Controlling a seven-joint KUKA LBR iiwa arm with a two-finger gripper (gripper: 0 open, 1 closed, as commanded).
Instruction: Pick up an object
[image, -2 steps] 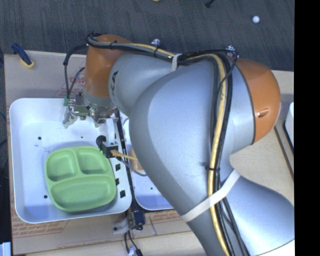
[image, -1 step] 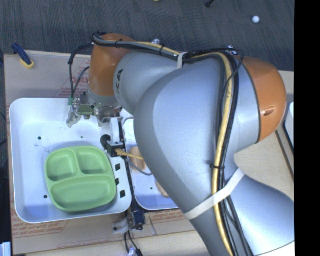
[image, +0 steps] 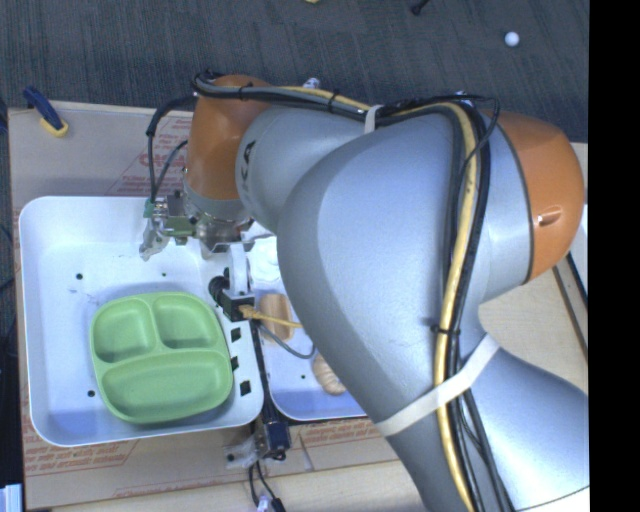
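Nothing is picked yet: the hand (image: 160, 235) hovers in the left bin (image: 40, 300) above the green divided tray (image: 160, 360); whether it is apart or together, I cannot tell.

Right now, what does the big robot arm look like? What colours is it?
The arm is fat, round and shiny grey, with orange bands at its joints. Black and yellow cables run along it, held by a pale strap. Its gripper is a small metal piece with little green parts.
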